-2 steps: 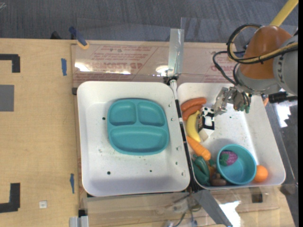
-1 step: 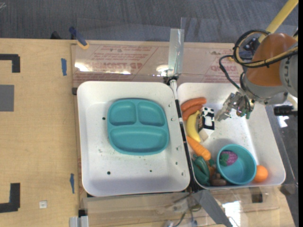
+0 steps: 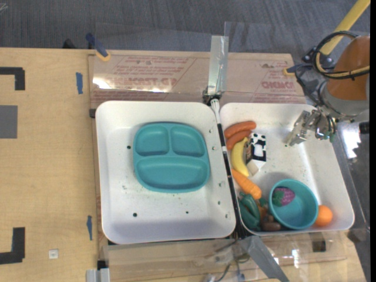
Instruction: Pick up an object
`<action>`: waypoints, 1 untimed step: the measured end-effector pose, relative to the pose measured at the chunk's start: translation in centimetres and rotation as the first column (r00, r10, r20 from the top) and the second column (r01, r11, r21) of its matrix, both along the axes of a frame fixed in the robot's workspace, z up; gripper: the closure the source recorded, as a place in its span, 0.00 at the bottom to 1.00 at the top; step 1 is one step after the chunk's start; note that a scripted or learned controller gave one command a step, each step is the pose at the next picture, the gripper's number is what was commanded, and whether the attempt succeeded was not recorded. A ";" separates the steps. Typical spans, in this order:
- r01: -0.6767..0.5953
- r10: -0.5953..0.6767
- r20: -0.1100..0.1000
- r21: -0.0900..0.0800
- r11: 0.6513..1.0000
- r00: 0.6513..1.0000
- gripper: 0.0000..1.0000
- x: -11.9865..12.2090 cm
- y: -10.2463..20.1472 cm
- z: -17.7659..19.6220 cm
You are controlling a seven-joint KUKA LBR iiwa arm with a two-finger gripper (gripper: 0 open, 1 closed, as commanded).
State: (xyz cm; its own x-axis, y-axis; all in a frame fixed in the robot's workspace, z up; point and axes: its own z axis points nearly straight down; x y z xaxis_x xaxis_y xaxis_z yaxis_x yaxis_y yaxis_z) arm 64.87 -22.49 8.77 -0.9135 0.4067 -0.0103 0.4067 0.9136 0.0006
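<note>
While the gripper (image 3: pixel 301 129) hangs over bare floor at the right bin's (image 3: pixel 329 175) one o'clock corner, its fingers look spread and pinch nothing. Loose objects crowd that bin's other side. A hot dog (image 3: pixel 239 130) lies at eleven o'clock, against the wall shared with the left bin. Just below it a banana (image 3: pixel 237 160) runs down that wall, with a small black-and-white piece (image 3: pixel 258 147) touching it on the three o'clock side. A carrot (image 3: pixel 249 184) lies at the banana's six o'clock. A teal bowl (image 3: pixel 294 205) sits at the bin's six o'clock, holding a purple item (image 3: pixel 284 195). An orange (image 3: pixel 324 215) touches the bowl at four o'clock; green items (image 3: pixel 250 210) lie at its nine o'clock. The left bin (image 3: pixel 111 157) holds a teal divided plate (image 3: pixel 171 156) near its centre.
</note>
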 end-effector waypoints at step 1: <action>-0.593 0.593 -0.003 -0.003 0.805 0.805 1.00 -5.8 0.1 0.1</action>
